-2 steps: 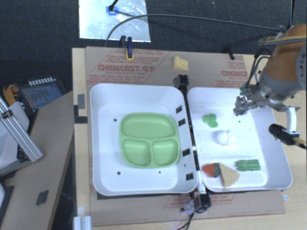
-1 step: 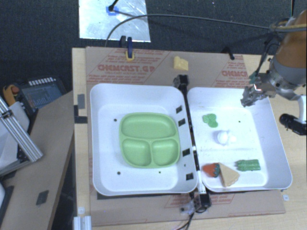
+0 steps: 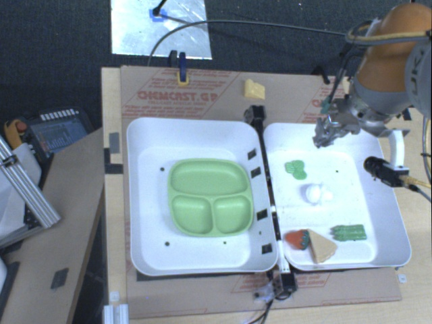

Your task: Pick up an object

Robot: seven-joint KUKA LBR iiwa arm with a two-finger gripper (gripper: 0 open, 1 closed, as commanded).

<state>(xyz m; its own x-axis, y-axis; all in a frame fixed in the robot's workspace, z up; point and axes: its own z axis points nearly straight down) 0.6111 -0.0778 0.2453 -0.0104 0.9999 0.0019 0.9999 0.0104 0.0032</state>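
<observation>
Fingers (image 3: 325, 138) hang over the back of the right bin (image 3: 385, 201); you cannot tell how open they are. Small toys lie below: green piece (image 3: 295, 169), white ball (image 3: 314, 194), tan wedge (image 3: 322, 246).

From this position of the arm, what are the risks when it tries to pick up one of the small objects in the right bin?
1. The end effector is near the far wall of the right bin, so a straight descent may hit the rim rather than an object.
2. The red piece and tan wedge touch; grasping one could drag the other.
3. The white object looks rounded and might roll away.
</observation>
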